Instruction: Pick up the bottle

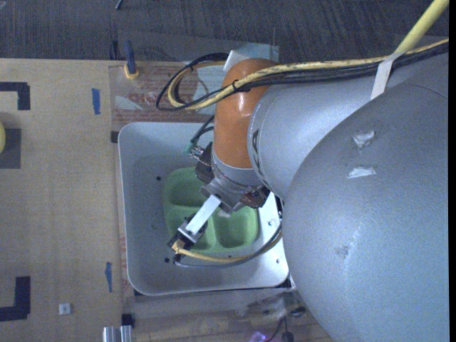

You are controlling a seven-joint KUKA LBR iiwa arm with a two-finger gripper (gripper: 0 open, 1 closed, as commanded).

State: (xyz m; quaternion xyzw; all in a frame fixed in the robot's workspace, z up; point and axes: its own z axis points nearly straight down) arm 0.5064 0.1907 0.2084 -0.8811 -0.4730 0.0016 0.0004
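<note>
Looms at the right with a grey arm (356,191), orange-banded above the wrist. Reaches across the desk (57,212) into the white bin (142,191). Hangs low over a green divided tray (235,237) with the end effector (236,199). Cannot tell its opening or any hold, nor the bottle's place.

Light is soft and even, coming from overhead, and moderately bright on the table (57,191). The dark floor (320,13) at the top stays dim. A broad sheen runs over the orange band (239,112), and small white glare spots sit on the grey arm shell (370,226), which is near the lens and looks soft. The arm throws a diffuse shadow into the white bin (142,191), greying its bottom. The end effector (239,199) lies in that shade, its detail murky. The whole picture is slightly grainy and of low sharpness.
</note>
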